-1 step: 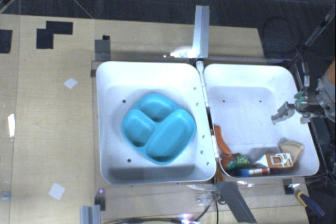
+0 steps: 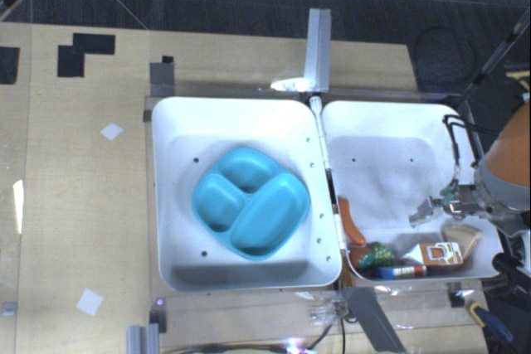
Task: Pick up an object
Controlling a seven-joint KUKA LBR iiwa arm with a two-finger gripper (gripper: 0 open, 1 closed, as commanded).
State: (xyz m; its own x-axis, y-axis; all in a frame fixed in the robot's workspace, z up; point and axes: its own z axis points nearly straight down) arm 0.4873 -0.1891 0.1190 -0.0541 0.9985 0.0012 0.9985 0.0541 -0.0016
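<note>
Bench (image 2: pixel 75 203) carries two white bins side by side. Left bin (image 2: pixel 178 261) holds a blue three-compartment tray (image 2: pixel 250 201), sitting roughly centre, tilted diagonally.

Right bin (image 2: pixel 390 137) has a clutter strip along its near edge: orange carrot-like piece (image 2: pixel 349 225) against the left wall by the divider, green leafy item (image 2: pixel 374 254) in the near-left corner, a red-and-blue marker-like thing (image 2: pixel 397 269) lying flat along the near wall, a small orange-and-white carton (image 2: pixel 440 254) beside it, and a tan wedge (image 2: pixel 465 238) toward the near-right corner.

Arm (image 2: pixel 508 162) enters over the right bin's right edge (orange band showing). Gripper (image 2: pixel 433 210) hangs just above the carton and tan wedge, nothing between its tips; whether the fingers are spread or closed, cannot tell at this resolution.
</note>
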